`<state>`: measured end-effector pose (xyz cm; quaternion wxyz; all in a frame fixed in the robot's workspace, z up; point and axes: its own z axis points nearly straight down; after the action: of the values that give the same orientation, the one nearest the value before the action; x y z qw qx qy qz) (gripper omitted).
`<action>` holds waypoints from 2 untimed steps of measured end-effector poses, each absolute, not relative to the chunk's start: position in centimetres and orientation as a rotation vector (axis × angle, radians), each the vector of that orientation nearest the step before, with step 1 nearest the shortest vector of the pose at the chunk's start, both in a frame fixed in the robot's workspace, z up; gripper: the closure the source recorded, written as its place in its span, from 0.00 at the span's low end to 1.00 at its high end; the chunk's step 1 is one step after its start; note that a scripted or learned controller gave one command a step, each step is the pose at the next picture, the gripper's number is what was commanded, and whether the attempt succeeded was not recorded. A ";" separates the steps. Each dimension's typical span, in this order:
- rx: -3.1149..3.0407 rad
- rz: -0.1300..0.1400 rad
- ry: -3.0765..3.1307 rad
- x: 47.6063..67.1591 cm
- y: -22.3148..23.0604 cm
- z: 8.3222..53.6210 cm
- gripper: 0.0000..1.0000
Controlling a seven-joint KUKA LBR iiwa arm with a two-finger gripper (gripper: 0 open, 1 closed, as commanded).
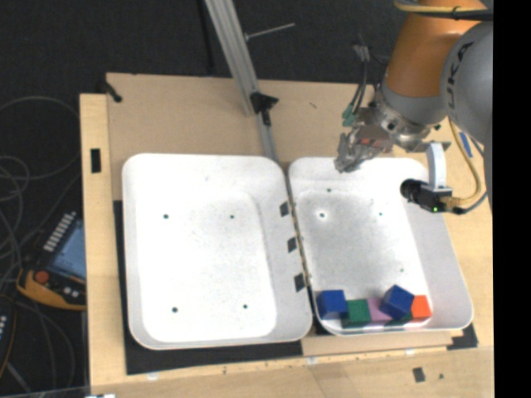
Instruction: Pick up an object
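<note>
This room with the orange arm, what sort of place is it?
Probably a robot test lab: an arm hangs over two white bins, toy blocks lie in one, and cables trail beside the bench.

Arm posed above the right-hand shallow white bin [431, 222].
The grey arm with orange band [423, 36] angles down-left; its two-finger gripper [348, 161] hangs over that bin's far edge.

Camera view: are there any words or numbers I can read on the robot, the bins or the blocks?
None that can be read.
The handheld pendant off the bench's left has a screen and keys, but they are too small and blurred to read.
The arm, the two white bins and the coloured blocks show no writing.
</note>
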<state>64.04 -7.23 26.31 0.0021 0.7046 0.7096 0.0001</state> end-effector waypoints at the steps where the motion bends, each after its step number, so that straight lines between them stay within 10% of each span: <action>1: 2.216 0.008 2.213 62.3 -10.5 36.8 1.00; 2: 2.220 -0.008 2.232 59.3 -5.4 28.4 1.00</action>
<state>59.26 -5.41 28.44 -0.0034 0.7053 0.7089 -0.0024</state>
